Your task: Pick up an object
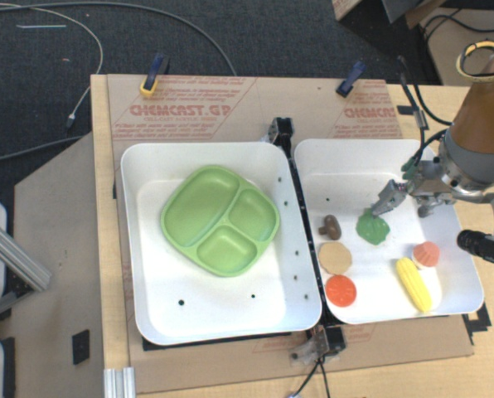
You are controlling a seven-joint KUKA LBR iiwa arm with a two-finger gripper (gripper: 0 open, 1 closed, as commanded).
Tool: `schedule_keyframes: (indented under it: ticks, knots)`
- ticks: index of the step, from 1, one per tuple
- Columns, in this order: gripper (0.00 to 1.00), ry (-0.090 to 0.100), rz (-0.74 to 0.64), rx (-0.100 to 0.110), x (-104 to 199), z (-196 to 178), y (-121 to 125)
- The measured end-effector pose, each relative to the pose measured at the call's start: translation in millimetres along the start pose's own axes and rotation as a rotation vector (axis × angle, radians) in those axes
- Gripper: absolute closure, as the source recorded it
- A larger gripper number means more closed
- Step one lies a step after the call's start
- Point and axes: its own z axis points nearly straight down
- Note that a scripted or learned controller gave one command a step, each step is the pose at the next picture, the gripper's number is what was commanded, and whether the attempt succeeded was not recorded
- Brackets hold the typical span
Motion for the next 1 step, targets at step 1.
schedule_keyframes:
  ticks: [1]
  knots:
    - [0.0,-0.003,-0.004,-0.014,0.4,-7.6,3.0]
